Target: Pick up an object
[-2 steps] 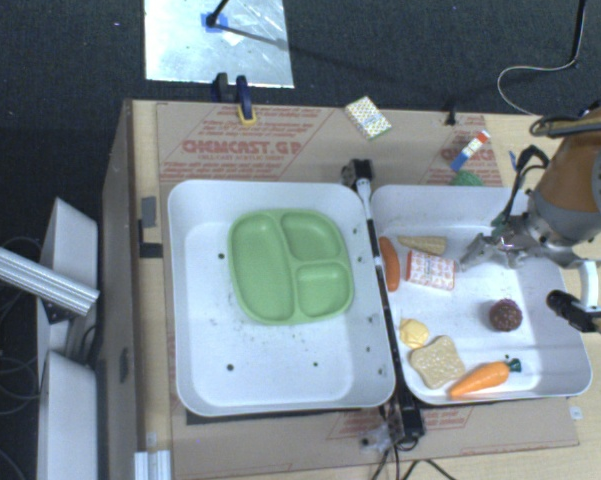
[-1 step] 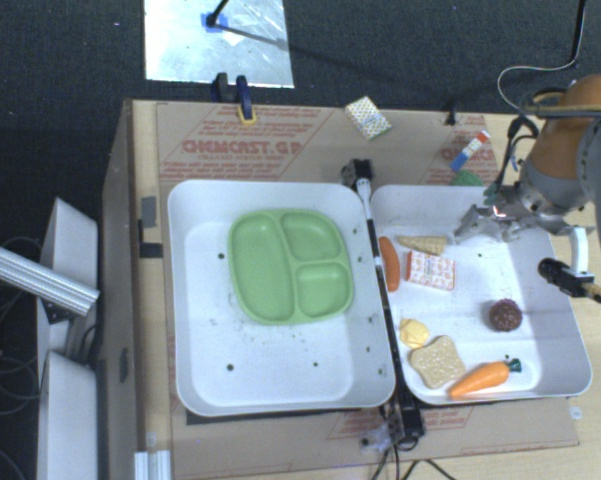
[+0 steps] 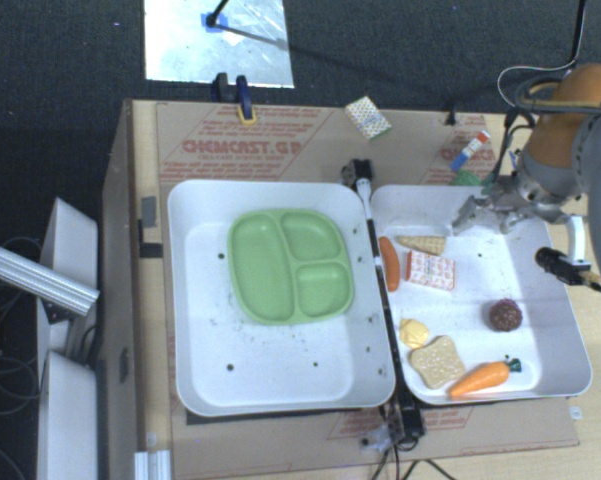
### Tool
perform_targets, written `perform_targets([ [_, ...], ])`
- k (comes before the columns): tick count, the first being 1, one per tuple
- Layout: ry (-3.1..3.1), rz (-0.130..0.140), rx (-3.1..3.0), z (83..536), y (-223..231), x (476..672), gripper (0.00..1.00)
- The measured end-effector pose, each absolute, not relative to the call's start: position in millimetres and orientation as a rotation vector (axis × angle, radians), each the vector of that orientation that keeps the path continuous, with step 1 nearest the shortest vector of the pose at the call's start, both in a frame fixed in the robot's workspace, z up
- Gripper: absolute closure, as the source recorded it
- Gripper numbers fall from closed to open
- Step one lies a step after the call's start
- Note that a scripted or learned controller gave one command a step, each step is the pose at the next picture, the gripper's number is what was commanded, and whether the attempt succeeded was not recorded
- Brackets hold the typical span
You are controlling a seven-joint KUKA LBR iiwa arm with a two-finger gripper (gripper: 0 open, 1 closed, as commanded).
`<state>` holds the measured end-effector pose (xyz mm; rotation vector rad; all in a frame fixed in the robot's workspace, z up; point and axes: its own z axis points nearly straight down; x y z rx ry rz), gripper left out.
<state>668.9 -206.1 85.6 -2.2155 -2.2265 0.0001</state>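
Gripper (image 3: 492, 213) hovers over right bin (image 3: 570, 348) back edge, jaws state cannot tell; nothing seen held; cracker packet (image 3: 430, 269) lies nearest, toward bin's front; descend centred, straddle narrow sides, avoid sausage (image 3: 389, 262).

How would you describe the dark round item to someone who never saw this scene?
Look in the right bin, along its right side. The dark maroon ball lies there alone, above the carrot. It is the one dark, round piece among flat or long, lighter ones.
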Motion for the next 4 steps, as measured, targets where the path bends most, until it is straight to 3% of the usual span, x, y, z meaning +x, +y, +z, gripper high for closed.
perform_targets([
  [4,-2.228,0.002,-2.215,85.3,-205.9,668.9,0.0],
])
